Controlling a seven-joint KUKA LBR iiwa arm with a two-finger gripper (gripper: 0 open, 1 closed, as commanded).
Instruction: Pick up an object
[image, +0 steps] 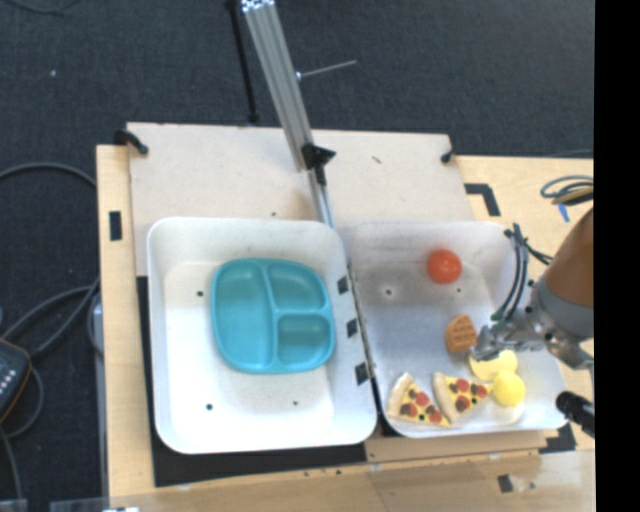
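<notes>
The right bin (400, 262) holds several toy foods. A red tomato (445, 266) lies near its far side. A brown waffle-like piece (460, 333) sits at mid right. Two pizza slices (419, 401) (460, 392) lie along the near rim, with a yellow lemon (508, 389) and a pale yellow piece (494, 365) beside them. My gripper (492, 343) hangs low at the bin's right side, just right of the brown piece and right above the pale yellow piece.
The left bin (180, 300) holds a teal divided tray (272, 315). A metal pole (285, 95) slants down to the bench behind the bins. Cables (565, 188) lie at the right edge.
</notes>
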